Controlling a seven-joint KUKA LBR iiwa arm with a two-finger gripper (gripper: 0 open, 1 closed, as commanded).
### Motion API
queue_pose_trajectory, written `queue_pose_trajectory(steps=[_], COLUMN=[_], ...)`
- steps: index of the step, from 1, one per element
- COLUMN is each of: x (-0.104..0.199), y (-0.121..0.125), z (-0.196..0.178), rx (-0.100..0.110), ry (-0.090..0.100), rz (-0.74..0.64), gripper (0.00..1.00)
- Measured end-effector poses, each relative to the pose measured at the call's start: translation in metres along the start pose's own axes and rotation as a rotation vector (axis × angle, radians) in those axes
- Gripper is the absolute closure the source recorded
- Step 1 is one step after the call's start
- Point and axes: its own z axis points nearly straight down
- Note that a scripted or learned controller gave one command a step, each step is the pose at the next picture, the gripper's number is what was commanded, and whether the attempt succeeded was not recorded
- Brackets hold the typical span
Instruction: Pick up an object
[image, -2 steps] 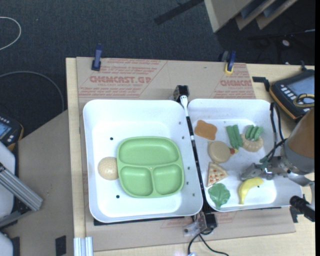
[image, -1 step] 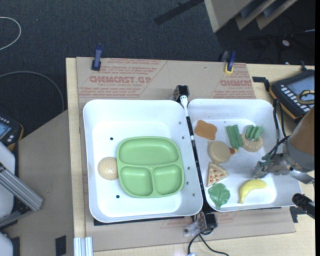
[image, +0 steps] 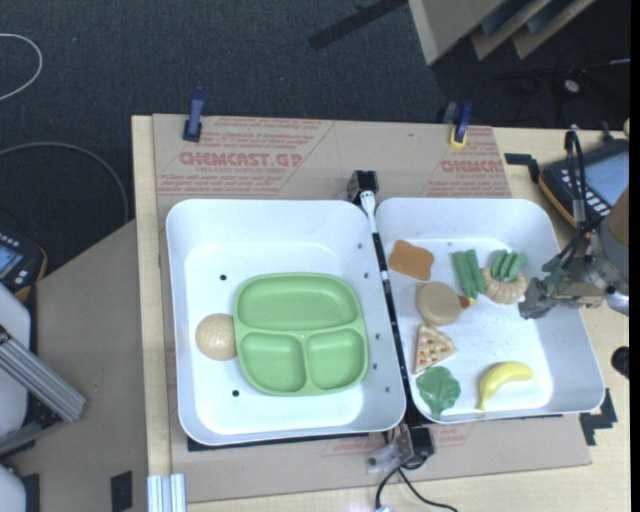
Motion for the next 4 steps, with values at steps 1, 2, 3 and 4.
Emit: queue_pose_trajectory(steps=[1, 2, 3, 4], x=[-0.003, 0.111, 0.184, 0.180], y=[-0.002, -0.003, 0.000, 0.002], z=[-0.003, 0.046, -0.017, -0.133], rx=[0.010, 0.021, 0.008, -0.001], ry=[0.000, 0.009, 0.005, 0.004], rz=[0.006, -0.005, -0.003, 0.004], gripper=[1.00, 1.00, 1.00, 1.00])
